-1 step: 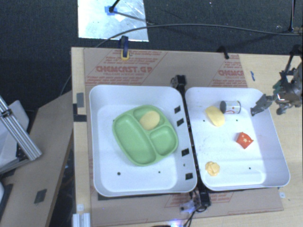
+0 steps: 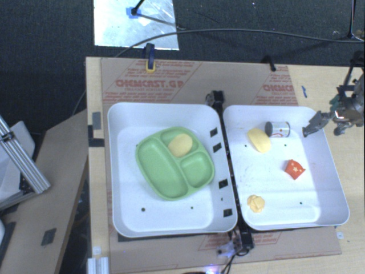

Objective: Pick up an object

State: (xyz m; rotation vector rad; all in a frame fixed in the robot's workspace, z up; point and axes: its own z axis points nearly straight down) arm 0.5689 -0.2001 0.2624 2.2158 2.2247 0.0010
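In the right bin point(image 2: 325, 207) lie a pale yellow oblong piece point(image 2: 259, 140), a small silver can point(image 2: 278, 129) on its side, a red block point(image 2: 293, 169) and a small crumpled yellow lump point(image 2: 256, 203). My gripper point(image 2: 326, 125) hangs over the bin's far right rim, right of the can and apart from it. Its fingers are spread open and nothing sits between them. The left bin point(image 2: 128, 210) holds a green divided plate point(image 2: 165, 170) with a yellow rounded piece point(image 2: 181, 145) in its upper compartment.
Black clips point(image 2: 222, 158) line the seam between the two bins. The bins rest on a brown cardboard sheet point(image 2: 188, 79) with a yellow clamp point(image 2: 150, 59) at its far edge. A metal frame point(image 2: 23, 158) stands at the left.
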